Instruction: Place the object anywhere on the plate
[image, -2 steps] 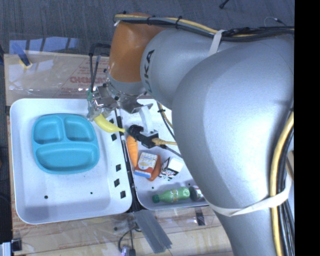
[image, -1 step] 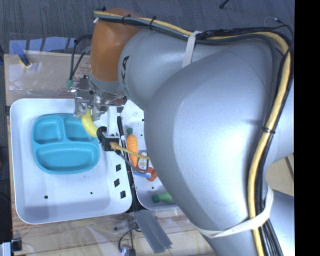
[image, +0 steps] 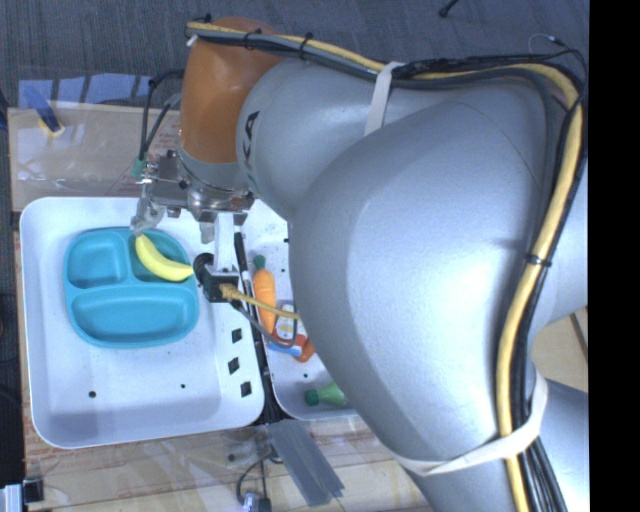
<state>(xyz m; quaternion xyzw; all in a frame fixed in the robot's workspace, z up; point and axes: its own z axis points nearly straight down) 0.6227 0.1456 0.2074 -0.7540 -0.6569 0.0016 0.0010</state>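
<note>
The jaws (image: 150, 215) hang at the top right corner of the blue plate (image: 125, 315), at the upper tip of the banana (image: 160, 260); whether they are spread or pressed together cannot be told, for the wrist hides them. The banana lies tilted in the plate's upper right compartment, its lower end over the plate's right rim. The plate rests in the left white bin (image: 60, 400). In the right bin (image: 290, 400), partly under the arm, lie an orange carrot (image: 264, 290) and, lower down, a small green thing (image: 322, 397). The grey arm (image: 420, 260) with its orange band (image: 212, 90) covers most of the desk.
</note>
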